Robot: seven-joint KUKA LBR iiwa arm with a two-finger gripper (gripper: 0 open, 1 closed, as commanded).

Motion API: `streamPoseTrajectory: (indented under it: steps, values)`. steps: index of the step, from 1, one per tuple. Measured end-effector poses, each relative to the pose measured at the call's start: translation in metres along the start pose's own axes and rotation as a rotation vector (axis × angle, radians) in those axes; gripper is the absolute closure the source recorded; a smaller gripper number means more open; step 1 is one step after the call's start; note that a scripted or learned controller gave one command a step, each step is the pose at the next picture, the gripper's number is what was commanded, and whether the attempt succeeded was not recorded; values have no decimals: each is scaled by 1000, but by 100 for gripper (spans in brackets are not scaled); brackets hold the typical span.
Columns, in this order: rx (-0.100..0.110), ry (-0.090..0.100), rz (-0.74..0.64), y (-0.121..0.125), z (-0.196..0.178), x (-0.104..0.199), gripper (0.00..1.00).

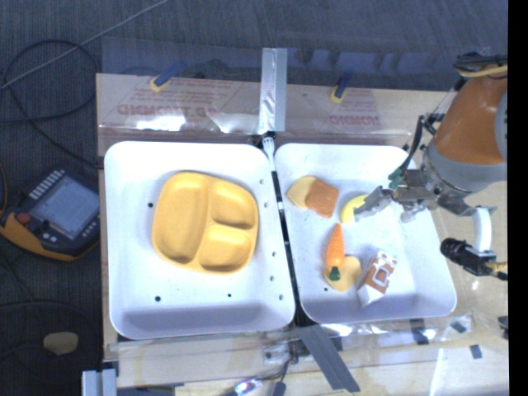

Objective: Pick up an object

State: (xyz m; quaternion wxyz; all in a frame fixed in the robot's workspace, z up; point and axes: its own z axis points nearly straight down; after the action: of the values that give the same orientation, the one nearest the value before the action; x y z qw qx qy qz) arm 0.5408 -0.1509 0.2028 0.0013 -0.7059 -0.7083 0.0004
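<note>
White right bin (429, 299) is the landmark. Nearest its front wall: small carton (378, 275), tilted, just beside a carrot (334, 252) lying on a pale yellow piece (350, 268). Further back, orange block (317, 195) near its left wall. Gripper (386, 201) low over its rear right, by a yellow item (354, 208); can't tell its state. Yellow tray (205, 221) in the left bin (132, 304).
</note>
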Motion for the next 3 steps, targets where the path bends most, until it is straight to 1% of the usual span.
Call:
streamPoseTrajectory:
  steps: [1,2,3]
  values:
    - [-1,-1,-274,20,105,45,0]
    - [0,-1,-51,-15,20,60,0]
    - [1,-2,-110,-57,-70,103,0]
